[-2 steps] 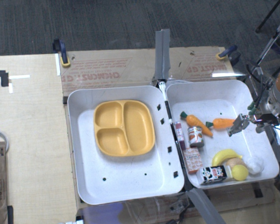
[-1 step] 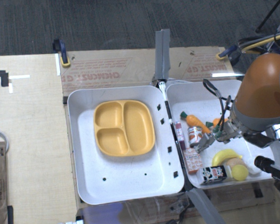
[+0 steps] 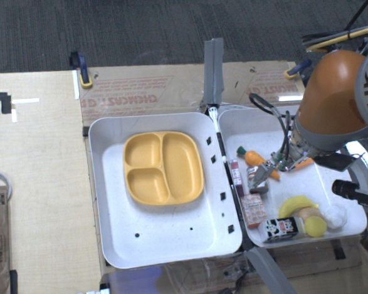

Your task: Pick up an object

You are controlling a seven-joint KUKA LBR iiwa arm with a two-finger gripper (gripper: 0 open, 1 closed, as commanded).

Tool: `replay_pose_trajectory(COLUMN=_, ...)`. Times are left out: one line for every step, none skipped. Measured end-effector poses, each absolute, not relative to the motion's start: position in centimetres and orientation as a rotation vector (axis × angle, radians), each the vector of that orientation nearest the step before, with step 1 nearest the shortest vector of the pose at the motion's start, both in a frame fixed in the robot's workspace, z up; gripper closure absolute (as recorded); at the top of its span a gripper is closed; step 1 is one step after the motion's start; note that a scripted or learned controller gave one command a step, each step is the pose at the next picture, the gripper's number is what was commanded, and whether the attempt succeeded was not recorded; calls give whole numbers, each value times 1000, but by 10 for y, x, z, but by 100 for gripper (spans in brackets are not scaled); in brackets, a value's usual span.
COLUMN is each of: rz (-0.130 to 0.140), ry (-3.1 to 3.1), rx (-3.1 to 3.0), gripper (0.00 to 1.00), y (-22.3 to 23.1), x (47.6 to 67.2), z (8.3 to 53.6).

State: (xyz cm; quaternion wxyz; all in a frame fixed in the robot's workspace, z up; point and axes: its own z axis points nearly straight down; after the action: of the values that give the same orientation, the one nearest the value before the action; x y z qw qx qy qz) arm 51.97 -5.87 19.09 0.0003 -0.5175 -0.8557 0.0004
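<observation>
claw [image 3: 265, 172] low inside the right bin [image 3: 346, 223], arm coming in from the right. cannot tell its state, too small and cluttered to read. right at the claw tip: a small carrot [image 3: 256, 159], touching or nearly so, can't say which. just below the claw a small grey item [image 3: 258, 185], then a pinkish packet [image 3: 252, 209]. further below and to the right: banana [image 3: 298, 204], a black and white carton [image 3: 281, 228], a yellow round fruit [image 3: 314, 226]. dark red stick [image 3: 236, 176] just left of the claw along the bin wall. well left, the other bin [image 3: 115, 242] holds a yellow divided plate [image 3: 163, 168].

likely target is the carrot, the nearest thing. to do it well: centre over its body, not the leafy end, and lift straight so neighbours don't drag. risk: the carrot rolls or slips out.
</observation>
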Motion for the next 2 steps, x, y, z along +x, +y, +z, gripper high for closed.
replay_pose_trajectory(rz=1, ry=-2787, rx=-1446, gripper=0, y=-107, x=533, z=134)
replay_pose_trajectory(rz=-8, ry=-2928, rx=-1157, gripper=0, y=-104, x=569, z=97)
